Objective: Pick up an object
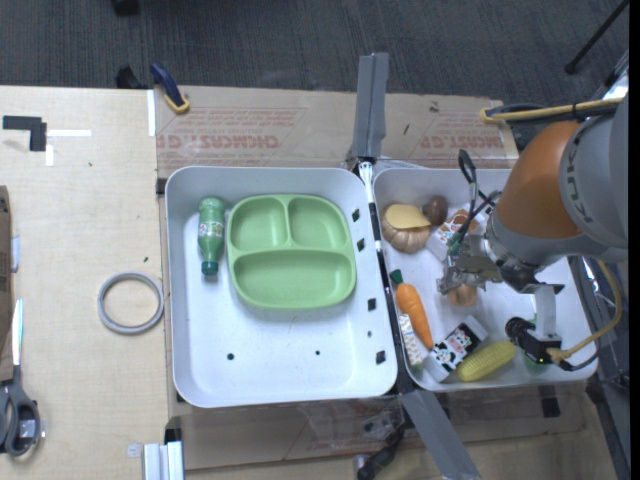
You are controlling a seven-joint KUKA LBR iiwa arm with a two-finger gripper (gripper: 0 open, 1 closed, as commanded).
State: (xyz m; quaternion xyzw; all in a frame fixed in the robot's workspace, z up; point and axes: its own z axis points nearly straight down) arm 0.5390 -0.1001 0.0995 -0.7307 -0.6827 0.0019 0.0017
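Two white bins on worktop.
Left bin (190, 358): green tray (292, 251), bottle (210, 234) at 9 o'clock. Right bin (425, 173): carrot (413, 313), corn (486, 360) at 5 o'clock; end effector (462, 280) low inside, grip unreadable.

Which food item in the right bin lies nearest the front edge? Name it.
The yellow corn cob, lying at the right bin's front wall beside the black-and-white carton. The carrot sits further back; the bread roll lies at the far end.
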